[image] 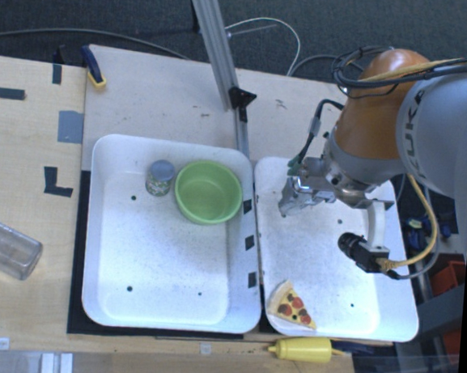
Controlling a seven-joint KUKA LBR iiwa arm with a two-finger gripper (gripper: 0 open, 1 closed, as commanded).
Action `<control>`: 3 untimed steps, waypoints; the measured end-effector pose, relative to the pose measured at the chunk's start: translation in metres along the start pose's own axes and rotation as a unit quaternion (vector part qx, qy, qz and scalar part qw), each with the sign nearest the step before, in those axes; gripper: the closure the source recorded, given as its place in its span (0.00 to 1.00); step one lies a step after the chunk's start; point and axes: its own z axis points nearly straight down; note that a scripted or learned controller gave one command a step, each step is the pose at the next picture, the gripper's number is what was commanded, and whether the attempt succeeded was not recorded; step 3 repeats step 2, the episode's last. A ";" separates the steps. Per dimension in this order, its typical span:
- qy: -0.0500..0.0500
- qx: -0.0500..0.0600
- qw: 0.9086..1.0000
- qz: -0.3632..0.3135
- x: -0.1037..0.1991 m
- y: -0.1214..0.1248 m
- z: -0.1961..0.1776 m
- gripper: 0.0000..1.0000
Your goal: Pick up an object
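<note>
My hand [291,200] hangs over the right bin [384,317], holding nothing (open or closed, I cannot tell). I should go slowly down onto the pizza slice [292,305].

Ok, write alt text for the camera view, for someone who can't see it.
A grey and orange robot arm reaches from the right, its gripper over the upper left of the right bin, where a toy pizza slice lies near the front. The left bin holds a green bowl and a small jar.

Gripper [291,201] above right bin [393,317], pizza slice [291,304] near its front
</note>
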 end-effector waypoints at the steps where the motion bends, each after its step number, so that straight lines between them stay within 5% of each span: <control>1: -0.001 0.001 1.000 0.001 0.047 -0.013 0.016 1.00; 2: -0.001 0.002 1.000 0.001 0.090 -0.037 0.024 1.00; 3: -0.001 0.002 1.000 0.001 0.090 -0.037 0.024 1.00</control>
